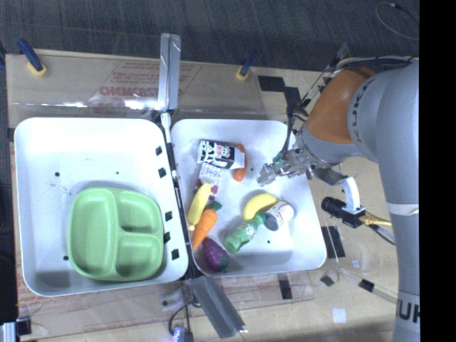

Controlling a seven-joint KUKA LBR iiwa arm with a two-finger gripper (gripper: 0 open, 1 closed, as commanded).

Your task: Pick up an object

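Toys crowd the near end of the right-hand shallow white plastic bin (306, 251): a dark purple plastic grape bunch (214, 254) at the front, a green plastic bottle (243, 234) lying beside it, and an orange plastic carrot (203, 226) leaning along the divider. Just behind them sit a small white jar with a red band (278, 215), touching a curved yellow plastic banana (257, 204), and a second yellow banana-shaped piece (199, 201) by the centre wall. Next door, the left-hand white bin (35, 148) holds a pale green three-compartment plastic tray (114, 234).

Farther back, the grey metal two-finger gripper (274, 171) hangs over the right bin's right side, with bare floor under it. Whether its tips are parted or closed I cannot tell, and nothing is visibly between them. Beyond lie a black-and-white printed carton (216, 154) and a small orange piece (240, 174).

Nearest target is probably the curved banana, just in front of the gripper. A good try would centre over its middle, span its narrow width, and descend clear of the jar so nothing gets nudged.
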